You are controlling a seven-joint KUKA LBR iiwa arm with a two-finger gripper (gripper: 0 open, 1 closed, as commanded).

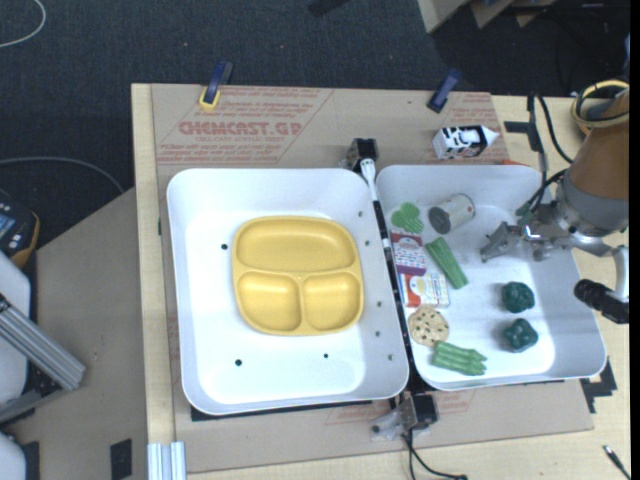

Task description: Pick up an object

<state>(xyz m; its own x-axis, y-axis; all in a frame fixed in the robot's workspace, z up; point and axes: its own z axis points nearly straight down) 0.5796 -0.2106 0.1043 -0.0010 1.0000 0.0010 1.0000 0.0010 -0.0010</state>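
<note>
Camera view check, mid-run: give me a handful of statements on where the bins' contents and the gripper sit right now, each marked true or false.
1. The yellow divided tray lies in the left bin. True.
2. The cookie lies in the left bin. False: it lies in the right bin, near the divider between the bins.
3. The gripper is over the right bin. True.
4. The metal can is clamped in the gripper. False: it lies apart on the bin floor, left of the gripper.
5. Two dark green broccoli pieces lie in the right bin's right half. True.
6. The small black-and-white carton sits inside the right bin. False: it sits on the bench beyond the bin's far rim.
</note>
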